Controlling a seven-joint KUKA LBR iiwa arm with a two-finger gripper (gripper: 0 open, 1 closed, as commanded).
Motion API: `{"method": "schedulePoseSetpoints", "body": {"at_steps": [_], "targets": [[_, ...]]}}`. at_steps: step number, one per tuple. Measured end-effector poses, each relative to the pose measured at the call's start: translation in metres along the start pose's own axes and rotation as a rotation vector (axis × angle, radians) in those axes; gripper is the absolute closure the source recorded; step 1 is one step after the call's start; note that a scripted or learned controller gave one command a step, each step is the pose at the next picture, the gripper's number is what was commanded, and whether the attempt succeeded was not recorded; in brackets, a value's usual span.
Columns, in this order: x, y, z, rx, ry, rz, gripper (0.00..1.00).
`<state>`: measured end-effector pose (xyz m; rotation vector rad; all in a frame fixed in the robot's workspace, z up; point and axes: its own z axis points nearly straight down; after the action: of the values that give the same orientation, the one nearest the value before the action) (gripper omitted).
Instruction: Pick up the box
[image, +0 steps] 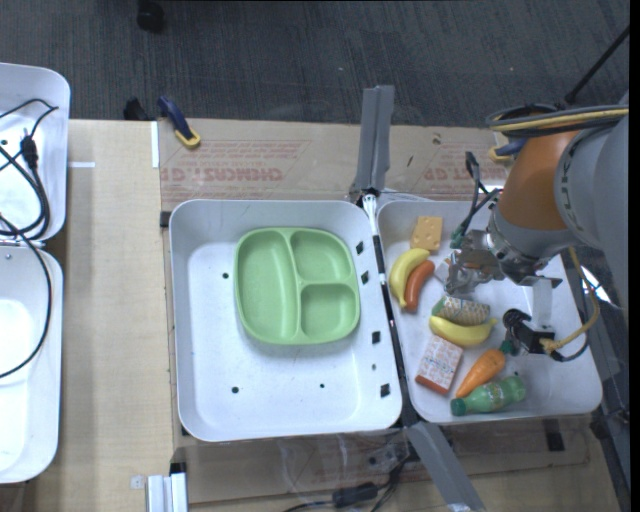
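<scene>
The box (439, 363) is a small flat orange-pink carton lying in the lower middle of the right bin (580, 395). My gripper (464, 283) hangs over the middle of that bin, above and slightly right of the box, right over a yellow banana (461, 327) and a small pale striped item (466, 306). The box lies apart from the gripper, with the banana between them. The arm's orange band (535, 185) and grey wrist reach in from the right.
Around the box lie a carrot (481, 368), a green bottle (490, 397), a second banana (404, 274) beside a red sausage-like piece (419, 283), and a cheese wedge (427, 233). The left bin (200, 380) holds a green divided plate (298, 285).
</scene>
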<state>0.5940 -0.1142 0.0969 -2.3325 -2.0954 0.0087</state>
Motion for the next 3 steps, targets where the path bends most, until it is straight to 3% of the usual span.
{"method": "schedulePoseSetpoints", "body": {"at_steps": [1, 2, 3], "targets": [[-0.0291, -0.032, -0.0244, -0.003, 0.0, 0.057, 1.0], [-0.0298, -0.0322, -0.0313, 0.001, 0.0, 0.058, 1.0], [-0.0298, -0.0322, -0.0313, 0.001, 0.0, 0.059, 0.0]]}}
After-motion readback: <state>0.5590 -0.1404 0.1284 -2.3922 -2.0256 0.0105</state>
